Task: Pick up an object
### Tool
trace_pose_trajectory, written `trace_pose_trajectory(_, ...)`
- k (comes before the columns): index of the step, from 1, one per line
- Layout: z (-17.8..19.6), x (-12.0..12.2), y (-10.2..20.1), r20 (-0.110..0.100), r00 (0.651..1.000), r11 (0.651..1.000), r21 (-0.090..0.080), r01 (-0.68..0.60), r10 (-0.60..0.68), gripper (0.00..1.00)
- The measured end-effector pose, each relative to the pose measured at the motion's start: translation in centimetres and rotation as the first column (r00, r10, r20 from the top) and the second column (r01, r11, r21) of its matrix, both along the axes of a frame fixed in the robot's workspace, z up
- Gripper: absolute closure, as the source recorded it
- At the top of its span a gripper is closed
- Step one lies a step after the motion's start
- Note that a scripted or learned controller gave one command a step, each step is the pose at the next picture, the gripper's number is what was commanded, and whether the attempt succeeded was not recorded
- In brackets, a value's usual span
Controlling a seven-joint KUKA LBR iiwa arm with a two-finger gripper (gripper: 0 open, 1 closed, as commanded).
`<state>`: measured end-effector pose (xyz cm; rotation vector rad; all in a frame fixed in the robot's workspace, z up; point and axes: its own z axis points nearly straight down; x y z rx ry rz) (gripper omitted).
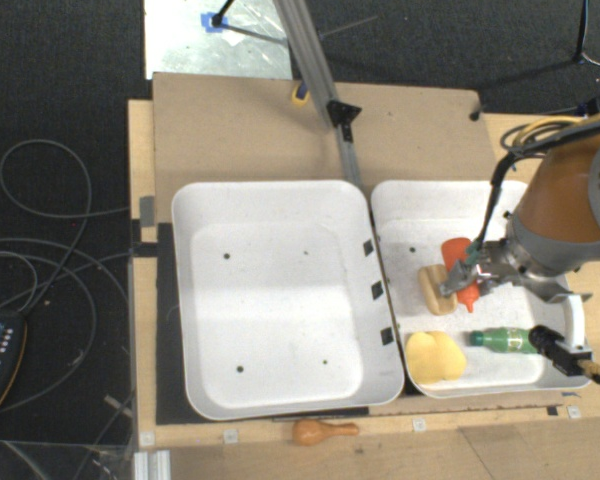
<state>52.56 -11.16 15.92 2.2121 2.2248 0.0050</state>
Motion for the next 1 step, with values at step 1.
trace_pose_trajectory(1,4.55,0.20,-0.03,0.002,1.000,1.000,-0.001,0.000,0.000,1.00)
